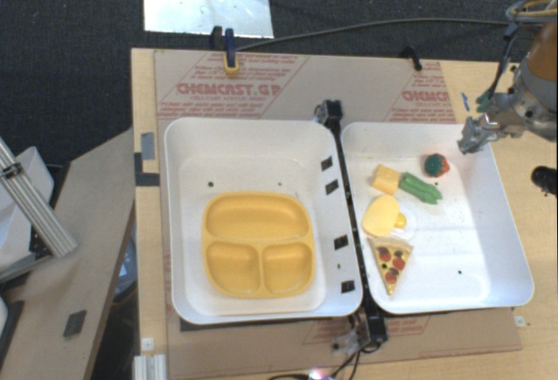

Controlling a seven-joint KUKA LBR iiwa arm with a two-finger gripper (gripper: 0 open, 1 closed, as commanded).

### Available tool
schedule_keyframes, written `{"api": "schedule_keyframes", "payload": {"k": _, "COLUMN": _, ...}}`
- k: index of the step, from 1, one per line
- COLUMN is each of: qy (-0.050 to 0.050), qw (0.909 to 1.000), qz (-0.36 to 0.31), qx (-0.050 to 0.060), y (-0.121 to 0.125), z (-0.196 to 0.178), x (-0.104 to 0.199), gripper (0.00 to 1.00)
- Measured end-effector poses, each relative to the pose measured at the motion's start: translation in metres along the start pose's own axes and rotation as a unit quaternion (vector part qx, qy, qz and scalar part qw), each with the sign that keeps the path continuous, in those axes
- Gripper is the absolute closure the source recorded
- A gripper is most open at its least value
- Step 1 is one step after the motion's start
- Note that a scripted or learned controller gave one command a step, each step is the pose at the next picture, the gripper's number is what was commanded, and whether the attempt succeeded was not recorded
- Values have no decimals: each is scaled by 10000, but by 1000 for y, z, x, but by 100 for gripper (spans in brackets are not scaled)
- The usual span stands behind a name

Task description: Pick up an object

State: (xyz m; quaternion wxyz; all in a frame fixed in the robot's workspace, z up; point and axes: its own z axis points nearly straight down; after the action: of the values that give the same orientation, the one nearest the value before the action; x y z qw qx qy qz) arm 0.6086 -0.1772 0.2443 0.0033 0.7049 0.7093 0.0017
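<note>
Camera view from above the bench: my gripper (472, 139) is hovering at the far right corner of the right-hand shallow white bin (497, 282), and whether my jaws are released or clenched I cannot tell. Nothing is showing in my grasp. Inside that bin, a small red and green strawberry-like toy (436, 164) is lying nearest to me, with a green plastic pod (420, 187) touching a yellow block (385, 179) just to its left. Nearer the camera, a pale yellow rounded piece (383, 216) is sitting beside a toy pizza slice (391, 262). A yellow three-compartment plastic tray (258, 243) is resting in the left-hand white bin (244, 143).
</note>
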Motion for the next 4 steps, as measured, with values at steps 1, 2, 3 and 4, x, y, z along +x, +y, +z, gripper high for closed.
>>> {"api": "schedule_keyframes", "payload": {"k": 1, "qy": 2, "qw": 10000, "qz": -1, "qx": 3, "y": 2, "z": -38, "x": 0, "gripper": 100}}
{"api": "schedule_keyframes", "payload": {"k": 2, "qy": 16, "qw": 10000, "qz": -12, "qx": 27, "y": -12, "z": -38, "x": 44, "gripper": 100}}
{"api": "schedule_keyframes", "payload": {"k": 3, "qy": 22, "qw": 10000, "qz": -18, "qx": 30, "y": -22, "z": -28, "x": 101, "gripper": 100}}
{"api": "schedule_keyframes", "payload": {"k": 4, "qy": 25, "qw": 10000, "qz": -18, "qx": 44, "y": -49, "z": -17, "x": 157, "gripper": 100}}
